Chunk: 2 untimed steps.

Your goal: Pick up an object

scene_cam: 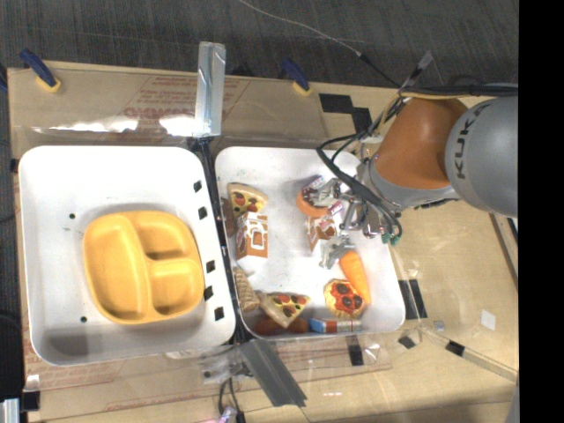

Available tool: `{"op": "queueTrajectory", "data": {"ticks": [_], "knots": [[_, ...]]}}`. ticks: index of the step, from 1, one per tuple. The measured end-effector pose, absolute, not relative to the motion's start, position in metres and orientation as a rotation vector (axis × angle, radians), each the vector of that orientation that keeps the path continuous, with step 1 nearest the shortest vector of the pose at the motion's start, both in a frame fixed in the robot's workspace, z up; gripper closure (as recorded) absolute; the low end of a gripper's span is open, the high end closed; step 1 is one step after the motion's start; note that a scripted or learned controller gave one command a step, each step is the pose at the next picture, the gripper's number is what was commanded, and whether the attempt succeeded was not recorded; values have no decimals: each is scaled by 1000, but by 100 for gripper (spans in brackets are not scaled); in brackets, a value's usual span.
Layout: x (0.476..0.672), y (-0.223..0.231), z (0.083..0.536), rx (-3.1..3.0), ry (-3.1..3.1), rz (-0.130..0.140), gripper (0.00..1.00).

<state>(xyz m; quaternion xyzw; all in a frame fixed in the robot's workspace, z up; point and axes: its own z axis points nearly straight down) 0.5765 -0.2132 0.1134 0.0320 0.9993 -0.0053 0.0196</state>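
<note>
My gripper (333, 233) hangs low over the right part of the right bin (264, 161), reaching in from the grey arm with the orange band (423, 144). Directly under it lies a small red and white packet (321, 230), partly hidden by the gripper and its cables. An orange carrot (354, 271) lies just below the gripper. An orange ring-shaped toy (309, 201) sits to its upper left. Whether anything is held is hidden.
The right bin also holds a pizza slice (247, 202), a brown carton (254, 237), a second pizza slice (286, 305) and a round topped pastry (344, 298). In the left bin (44, 183) lies a yellow divided tray (141, 263). Black cables loop by the wrist.
</note>
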Motion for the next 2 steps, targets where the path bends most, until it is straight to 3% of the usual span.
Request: {"op": "queueTrajectory", "data": {"ticks": [2], "knots": [[517, -212, 114, 520, 3031, -13, 0]]}}
